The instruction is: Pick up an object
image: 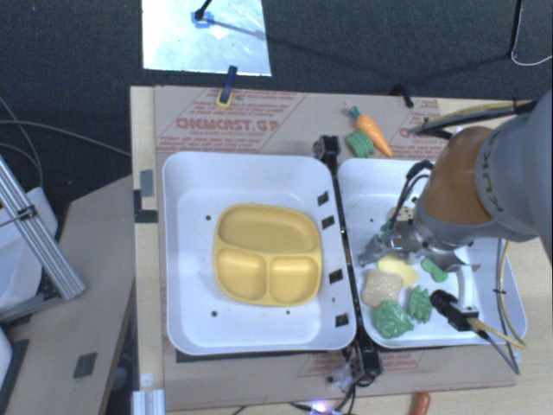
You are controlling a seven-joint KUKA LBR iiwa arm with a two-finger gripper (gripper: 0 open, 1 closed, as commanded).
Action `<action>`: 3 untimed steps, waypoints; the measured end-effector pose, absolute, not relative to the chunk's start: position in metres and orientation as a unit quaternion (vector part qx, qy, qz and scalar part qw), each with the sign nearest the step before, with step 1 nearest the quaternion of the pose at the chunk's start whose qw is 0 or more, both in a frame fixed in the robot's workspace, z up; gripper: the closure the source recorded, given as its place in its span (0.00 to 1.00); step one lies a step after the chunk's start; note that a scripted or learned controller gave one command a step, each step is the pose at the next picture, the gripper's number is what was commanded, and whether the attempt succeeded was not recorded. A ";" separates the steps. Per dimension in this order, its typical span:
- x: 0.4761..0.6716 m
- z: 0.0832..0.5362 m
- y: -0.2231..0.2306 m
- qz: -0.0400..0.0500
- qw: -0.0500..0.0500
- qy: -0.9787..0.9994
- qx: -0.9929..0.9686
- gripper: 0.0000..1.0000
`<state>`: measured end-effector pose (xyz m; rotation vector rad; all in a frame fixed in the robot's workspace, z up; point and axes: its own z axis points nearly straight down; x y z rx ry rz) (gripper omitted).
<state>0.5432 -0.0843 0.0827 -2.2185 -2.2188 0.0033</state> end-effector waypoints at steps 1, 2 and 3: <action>0.484 0.084 -0.118 0.001 0.001 -0.706 -0.709 0.00; 0.490 0.085 -0.210 0.000 -0.004 -0.705 -0.709 0.00; 0.545 0.085 -0.206 -0.002 -0.003 -0.709 -0.705 0.00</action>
